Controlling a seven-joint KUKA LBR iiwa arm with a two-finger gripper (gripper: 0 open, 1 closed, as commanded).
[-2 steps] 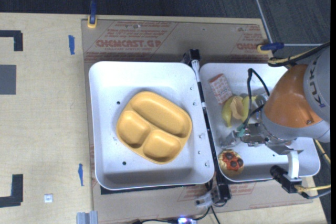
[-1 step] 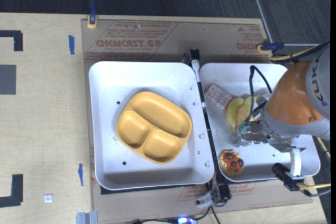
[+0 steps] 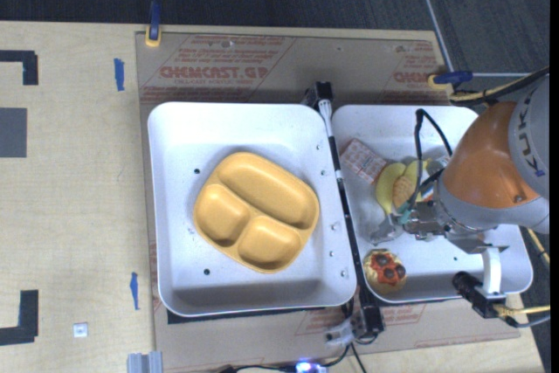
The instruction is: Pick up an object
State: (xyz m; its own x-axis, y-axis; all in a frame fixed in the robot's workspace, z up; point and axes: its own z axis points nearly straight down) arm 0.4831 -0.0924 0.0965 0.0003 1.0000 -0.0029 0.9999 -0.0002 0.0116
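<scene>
In the right bin [image 3: 515,279] lie a yellow banana-like toy [image 3: 395,183], a pink-and-white packet [image 3: 359,159] and a round red-and-orange toy [image 3: 384,268] near the front wall. My gripper [image 3: 391,227] is low in this bin, just below the yellow toy and above the round toy. It sits close to the bin's left wall. The arm's orange band [image 3: 489,166] covers the right part of the bin. I see nothing held by the gripper.
The left bin [image 3: 170,214] holds a yellow three-compartment tray [image 3: 255,210]. A black divider bar [image 3: 336,188] runs between the bins. Cables [image 3: 428,135] hang over the right bin's back. Blue clamps sit at the board's corners.
</scene>
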